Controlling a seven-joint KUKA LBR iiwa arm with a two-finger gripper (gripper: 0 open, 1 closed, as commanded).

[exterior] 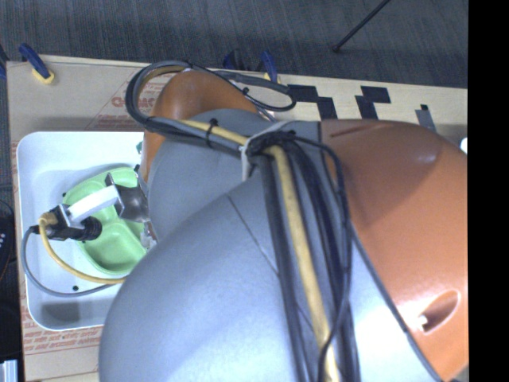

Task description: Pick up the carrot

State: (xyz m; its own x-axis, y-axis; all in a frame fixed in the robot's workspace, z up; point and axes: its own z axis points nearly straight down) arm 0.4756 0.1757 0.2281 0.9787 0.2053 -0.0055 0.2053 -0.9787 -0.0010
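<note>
Dark grey carpet (159, 14) runs across the top of the frame, and below it sits a cardboard-covered bench (87, 86) with black printed marks near the upper right and a couple of blue clamps (33, 60) on its top edge.

Biggest thing by far is the arm (262, 269). It comes in from the right and takes up most of the middle and lower frame, all grey shell with a big orange section (406, 229) on the right side and another orange bit up near top centre. A bundle of black cables with one yellowish hose (294, 213) is strapped down its back and loops off toward the upper left.

Next is the white bin (32, 157) on the left side of the frame, partly covered by the arm.

Down inside that bin is the gripper (107, 213), a bright green housing with a white strip on it, a black fitting on its left and a yellow cable curling under it. Honestly can't tell what the fingers are doing, the housing hides them from this angle.

Carrot: I can't make it out anywhere in what's visible of the bin.
</note>
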